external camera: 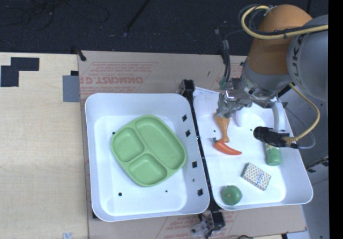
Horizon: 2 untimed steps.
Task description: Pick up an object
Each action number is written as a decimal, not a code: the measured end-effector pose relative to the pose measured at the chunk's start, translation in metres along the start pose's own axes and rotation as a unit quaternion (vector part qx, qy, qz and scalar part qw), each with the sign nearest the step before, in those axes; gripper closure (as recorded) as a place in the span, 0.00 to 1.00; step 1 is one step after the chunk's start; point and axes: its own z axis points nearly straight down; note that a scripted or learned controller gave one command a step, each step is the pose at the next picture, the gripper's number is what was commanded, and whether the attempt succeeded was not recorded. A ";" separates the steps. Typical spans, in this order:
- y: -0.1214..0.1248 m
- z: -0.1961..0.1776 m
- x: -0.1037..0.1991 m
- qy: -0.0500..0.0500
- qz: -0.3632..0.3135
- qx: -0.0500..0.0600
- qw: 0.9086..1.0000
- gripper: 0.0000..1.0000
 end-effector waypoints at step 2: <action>-0.038 0.002 0.111 0.000 -0.001 0.001 1.000 1.00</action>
